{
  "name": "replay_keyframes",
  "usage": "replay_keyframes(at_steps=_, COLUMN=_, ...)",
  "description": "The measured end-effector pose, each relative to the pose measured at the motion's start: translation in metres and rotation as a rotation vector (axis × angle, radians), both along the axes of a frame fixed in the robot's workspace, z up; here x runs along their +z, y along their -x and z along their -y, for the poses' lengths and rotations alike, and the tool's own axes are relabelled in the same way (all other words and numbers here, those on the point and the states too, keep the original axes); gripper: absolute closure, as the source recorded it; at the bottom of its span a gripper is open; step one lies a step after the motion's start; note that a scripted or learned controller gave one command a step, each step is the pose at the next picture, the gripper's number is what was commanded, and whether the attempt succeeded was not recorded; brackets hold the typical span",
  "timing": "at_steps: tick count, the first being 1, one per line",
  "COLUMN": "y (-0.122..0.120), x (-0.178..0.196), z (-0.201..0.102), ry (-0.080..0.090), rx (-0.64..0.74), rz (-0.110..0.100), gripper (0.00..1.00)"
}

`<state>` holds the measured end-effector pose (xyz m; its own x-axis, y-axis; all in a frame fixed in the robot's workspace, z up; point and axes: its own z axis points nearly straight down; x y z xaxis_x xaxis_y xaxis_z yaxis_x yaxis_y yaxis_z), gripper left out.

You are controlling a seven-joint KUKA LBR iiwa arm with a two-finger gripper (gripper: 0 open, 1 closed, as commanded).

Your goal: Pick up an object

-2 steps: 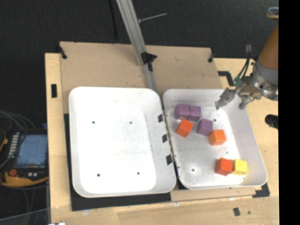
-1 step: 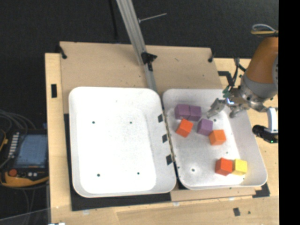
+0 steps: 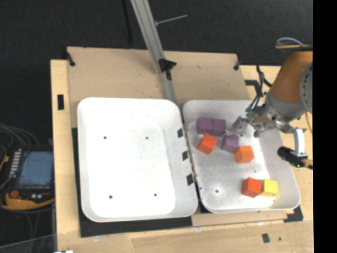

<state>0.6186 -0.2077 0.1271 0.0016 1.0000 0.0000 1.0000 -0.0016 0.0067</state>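
Observation:
The right bin (image 3: 279,157) holds several small blocks. Two purple blocks (image 3: 211,125) sit side by side near its back left, and a third purple block (image 3: 230,143) lies just in front of them. An orange block (image 3: 207,143) rests near the bin's left wall, and another orange block (image 3: 244,154) sits mid-bin. A red-orange block (image 3: 252,186) and a yellow block (image 3: 270,187) touch at the front right. My gripper (image 3: 248,127) hovers over the back of this bin, just behind and right of the third purple block. It is open, with nothing between its fingers.
The left bin (image 3: 131,157) stands beside the right one, with black clips along the shared edge. A slanted metal pole (image 3: 152,41) rises behind the bins. A pendant device (image 3: 31,173) lies off the bench at left.

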Motion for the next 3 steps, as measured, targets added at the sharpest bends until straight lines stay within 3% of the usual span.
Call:
replay_keyframes(at_steps=1, y=-0.002, x=0.015, z=0.001, ry=0.002, rx=-0.001, rz=0.008, gripper=1.0)
replay_keyframes(at_steps=3, y=0.002, x=0.116, z=-0.007, ry=0.002, rx=0.006, rz=0.001, gripper=1.0)
